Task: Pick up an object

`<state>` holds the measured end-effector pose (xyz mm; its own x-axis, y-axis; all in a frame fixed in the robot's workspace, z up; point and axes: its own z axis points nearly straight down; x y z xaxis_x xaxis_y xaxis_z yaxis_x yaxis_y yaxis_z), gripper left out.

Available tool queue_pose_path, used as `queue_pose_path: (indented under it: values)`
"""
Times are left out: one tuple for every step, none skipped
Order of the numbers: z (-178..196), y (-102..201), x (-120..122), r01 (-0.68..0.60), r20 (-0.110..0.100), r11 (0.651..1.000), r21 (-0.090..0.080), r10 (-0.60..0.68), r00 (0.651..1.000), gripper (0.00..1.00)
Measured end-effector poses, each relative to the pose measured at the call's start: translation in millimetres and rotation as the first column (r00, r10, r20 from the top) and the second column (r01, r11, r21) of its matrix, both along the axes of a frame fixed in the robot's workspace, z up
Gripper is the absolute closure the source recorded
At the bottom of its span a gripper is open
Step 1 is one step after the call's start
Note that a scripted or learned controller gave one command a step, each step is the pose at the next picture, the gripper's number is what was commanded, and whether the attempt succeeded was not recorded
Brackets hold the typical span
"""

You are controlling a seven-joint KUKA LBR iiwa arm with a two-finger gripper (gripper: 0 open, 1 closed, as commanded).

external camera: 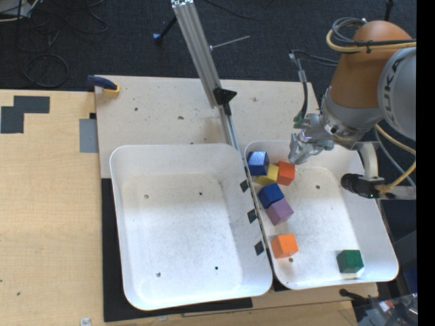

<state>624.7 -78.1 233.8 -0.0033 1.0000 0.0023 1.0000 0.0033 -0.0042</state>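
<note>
My gripper (300,152) hangs over the back of the right bin (380,240), just above and right of a red-orange block (286,173). That block sits in a cluster with a light blue block (257,160), a yellow block (272,174), a dark blue block (270,194) and a purple block (279,211) along the bin's left wall. An orange block (285,244) lies nearer the front. A green block (350,261) rests in the front right corner. Nothing shows between the fingers.
The left bin (129,182) lies beside the right one, with black clips (250,214) along the shared wall. A slanted metal pole (204,63) rises behind the bins. A black cable part (360,184) overhangs the right bin's right side.
</note>
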Motion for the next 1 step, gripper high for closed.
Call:
queue_pose_path:
  values:
    - [-10.2, 46.3, -5.2, 0.0, -0.001, 1.0, 0.0, 0.0, 1.0, 1.0]
